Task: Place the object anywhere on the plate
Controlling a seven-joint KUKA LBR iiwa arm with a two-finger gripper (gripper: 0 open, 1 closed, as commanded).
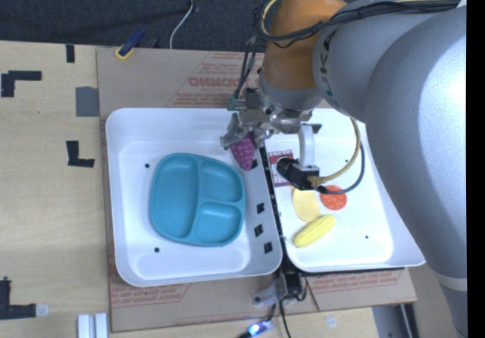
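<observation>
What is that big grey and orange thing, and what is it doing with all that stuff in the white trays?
That big grey and orange thing is a robot arm. A camera above the bench looks down on it at a slant, and the arm comes in from the right side of the picture. At its tip is its hand, which has two fingers for pinching things. A small purple object sits right under the hand, but I can't tell for sure if the fingers are pinching it. Below are two white trays side by side. The left tray has a blue plate with sections in it. The right tray has toy food: a yellow piece like a corn cob, a pale yellow piece and a red-orange round piece. The robot's job is to put an object on the plate.
</observation>
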